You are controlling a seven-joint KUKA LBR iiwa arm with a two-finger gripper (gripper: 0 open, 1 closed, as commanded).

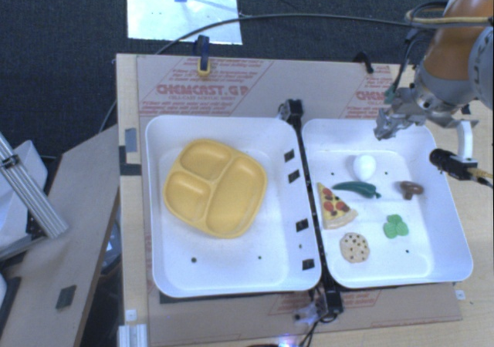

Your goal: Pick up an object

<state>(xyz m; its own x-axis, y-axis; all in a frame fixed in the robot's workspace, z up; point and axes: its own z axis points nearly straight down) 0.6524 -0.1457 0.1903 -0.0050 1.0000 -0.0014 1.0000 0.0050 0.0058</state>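
Only readable thing here is the red print on the board under the bins, looks like "CHEMCAST GP". More red print at the right end, too blurry to read.

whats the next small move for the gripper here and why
Probably a short move forward and down toward the white egg. The gripper hangs over the back edge of the right bin with nothing between its fingers, and the egg is the closest item to it, sitting apart from the green pepper and pizza slice.
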